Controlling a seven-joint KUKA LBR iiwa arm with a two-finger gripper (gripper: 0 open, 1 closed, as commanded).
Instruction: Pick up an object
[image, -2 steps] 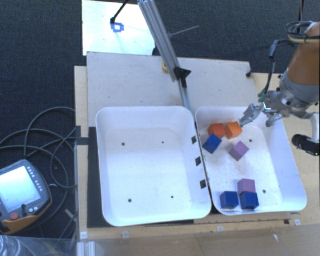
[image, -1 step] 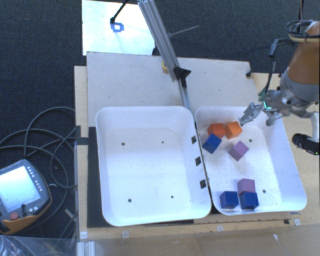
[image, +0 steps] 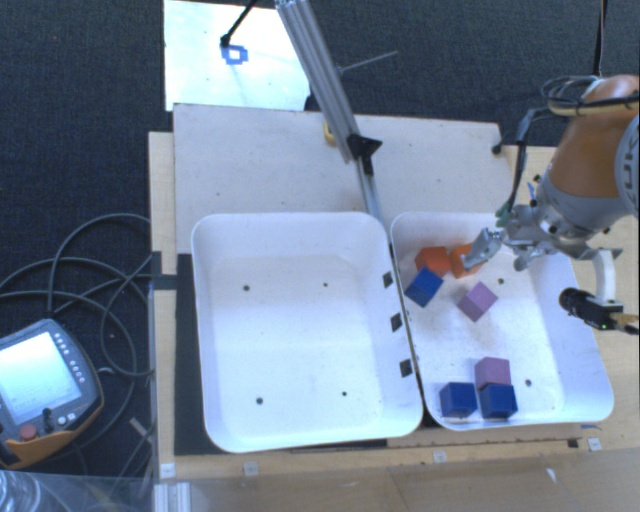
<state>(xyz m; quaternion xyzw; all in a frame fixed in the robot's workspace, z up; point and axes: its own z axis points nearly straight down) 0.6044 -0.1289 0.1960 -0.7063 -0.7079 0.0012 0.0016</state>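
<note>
A pale wooden bench (image: 250, 150) carries two shallow white bins, left (image: 300, 330) and right (image: 560, 350), side by side.

Floor: dark carpet (image: 70, 110) around the bench.
Bench: pale wooden top (image: 260, 150), a grey board over it.
Left side: black cables (image: 90, 270) looping on the carpet, beside a handheld control screen (image: 40, 390).
Top: a bright lit patch (image: 235, 55).

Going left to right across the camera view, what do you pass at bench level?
Teach pendant → left white bin → blue cube → lilac cube → claw on the arm.
</note>
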